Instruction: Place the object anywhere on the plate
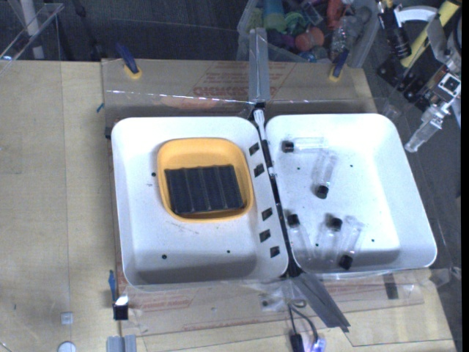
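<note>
A yellow plate [170, 160] lies in the left white bin [135, 196]. On the plate rests a dark ridged rectangular insert [204, 189]. In the right white bin [388, 196] lie several clear vials with black caps, among them one at the back [304, 145], one in the middle [322, 174] and one near the front [350, 242]. My gripper [421, 134] hangs outside the right bin, above its far right corner, away from every vial. Nothing shows in it.
A raised divider with black marks [265, 196] runs between the two bins. Behind the bins stands a clear box of colourful toys [304, 13]. Blue clamps [130, 66] sit at the back of the bench. Cables and arm parts [418, 28] crowd the upper right.
</note>
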Available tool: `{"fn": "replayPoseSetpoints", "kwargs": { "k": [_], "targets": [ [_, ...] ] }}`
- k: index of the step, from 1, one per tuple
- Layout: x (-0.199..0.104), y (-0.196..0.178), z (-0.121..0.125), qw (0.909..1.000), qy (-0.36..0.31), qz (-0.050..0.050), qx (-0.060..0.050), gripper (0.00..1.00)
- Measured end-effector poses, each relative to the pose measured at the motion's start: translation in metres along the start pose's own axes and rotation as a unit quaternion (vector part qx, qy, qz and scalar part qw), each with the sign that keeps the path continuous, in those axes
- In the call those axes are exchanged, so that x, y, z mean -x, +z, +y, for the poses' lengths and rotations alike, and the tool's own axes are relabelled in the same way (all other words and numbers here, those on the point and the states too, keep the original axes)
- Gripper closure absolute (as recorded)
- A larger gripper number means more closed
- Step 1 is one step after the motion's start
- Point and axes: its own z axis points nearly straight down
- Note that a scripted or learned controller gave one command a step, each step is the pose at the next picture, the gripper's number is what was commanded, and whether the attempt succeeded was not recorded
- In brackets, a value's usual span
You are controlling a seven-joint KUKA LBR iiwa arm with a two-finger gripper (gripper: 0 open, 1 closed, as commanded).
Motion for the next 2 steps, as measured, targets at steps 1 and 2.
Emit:
{"fn": "replayPoseSetpoints", "kwargs": {
  "k": [1,2],
  "targets": [
    [-0.013,0.005,-0.002,0.9917,-0.128,0.002,-0.002,0.0],
    [-0.018,0.024,0.004,0.9753,-0.221,0.002,-0.002,0.0]
  ]
}}
